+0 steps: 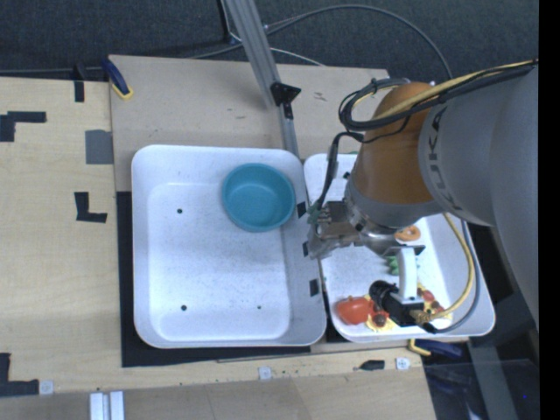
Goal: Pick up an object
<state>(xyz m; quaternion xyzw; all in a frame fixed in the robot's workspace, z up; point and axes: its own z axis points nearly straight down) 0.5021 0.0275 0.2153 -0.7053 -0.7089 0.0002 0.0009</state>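
While the grey and orange arm point(407, 160) reaches in from your 3 o'clock, its gripper point(318, 232) hangs low over the 9 o'clock edge of the right bin point(472, 318), just beside the wall it shares with the left bin point(210, 274). You cannot tell from this slant whether the pincer is released or clenched; the wrist's bulk covers it from above.

Look to the left bin for the largest candidate: a blue bowl point(257, 197) sits upright at that bin's 1 o'clock corner, close to the rim, mouth up, well clear of the gripper. It lies at about 10 o'clock from the gripper, across the dividing wall.

Turn to the right bin and you find smaller pieces. A red rounded object point(353, 309) rests near its 7 o'clock corner, at roughly 5 o'clock from the gripper, with small yellow bits point(379, 323) just beside it toward 4 o'clock. An orange piece point(408, 233) shows under the arm near the bin's middle; what it is you cannot make out.

Both bins rest on the tan bench point(52, 252), and a grey rod point(254, 42) slants down from 12 o'clock toward the gap between them.
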